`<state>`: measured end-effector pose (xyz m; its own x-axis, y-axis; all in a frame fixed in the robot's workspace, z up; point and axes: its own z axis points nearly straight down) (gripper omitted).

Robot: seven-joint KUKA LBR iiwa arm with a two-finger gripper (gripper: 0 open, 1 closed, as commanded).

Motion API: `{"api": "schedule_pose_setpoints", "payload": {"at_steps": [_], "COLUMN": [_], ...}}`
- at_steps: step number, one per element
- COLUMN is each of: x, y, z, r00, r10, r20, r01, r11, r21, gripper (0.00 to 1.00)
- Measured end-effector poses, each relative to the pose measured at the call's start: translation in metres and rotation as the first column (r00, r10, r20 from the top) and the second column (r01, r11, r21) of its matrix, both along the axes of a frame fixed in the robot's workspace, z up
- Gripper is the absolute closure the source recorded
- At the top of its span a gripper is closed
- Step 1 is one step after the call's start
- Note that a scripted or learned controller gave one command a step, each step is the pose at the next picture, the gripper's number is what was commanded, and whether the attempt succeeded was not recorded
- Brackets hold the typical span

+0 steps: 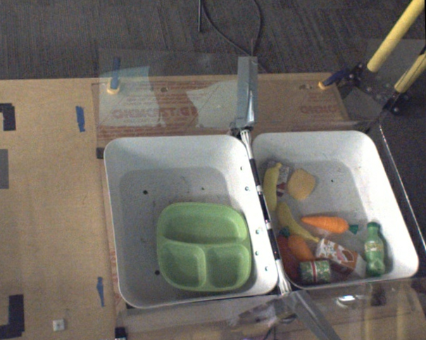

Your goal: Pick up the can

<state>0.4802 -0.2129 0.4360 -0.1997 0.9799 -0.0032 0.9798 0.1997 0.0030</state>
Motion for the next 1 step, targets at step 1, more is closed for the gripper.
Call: {"api": "schedule_pose_setpoints", "payload": {"at_steps": [1], "x": [0.0757], "y": [0.0410], "z": [-0.0013], "r00": [0.998], "r10": [0.067], "r20": [0.001], "r01": [-0.067], "r11": [0.998], "r21": [0.000], "gripper": [1.00]}}
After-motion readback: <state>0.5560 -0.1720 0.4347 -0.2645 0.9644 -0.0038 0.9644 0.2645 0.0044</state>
